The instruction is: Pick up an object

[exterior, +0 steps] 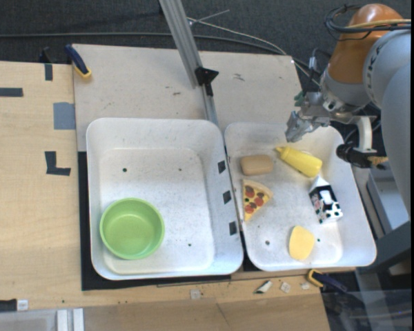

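Observation:
The right bin (352, 250) holds a tan bread roll (256, 165), a yellow mustard bottle (300, 161) lying on its side, a pizza slice (254, 198), a small black-and-white carton (325, 203) and a yellow cheese wedge (301, 243). My gripper (296, 128) hangs over the bin's far edge, just above and behind the mustard bottle's tip. Nothing shows between its fingers. The orange band of the arm (359, 43) sits at the upper right.
The left bin (152, 133) carries a green bowl (132, 227) in its near left corner. A slanted metal pole (186, 40) rises behind the bins. A blue-and-yellow clamp (78, 61) lies at the bench's far left corner, another clamp (324, 279) at the front.

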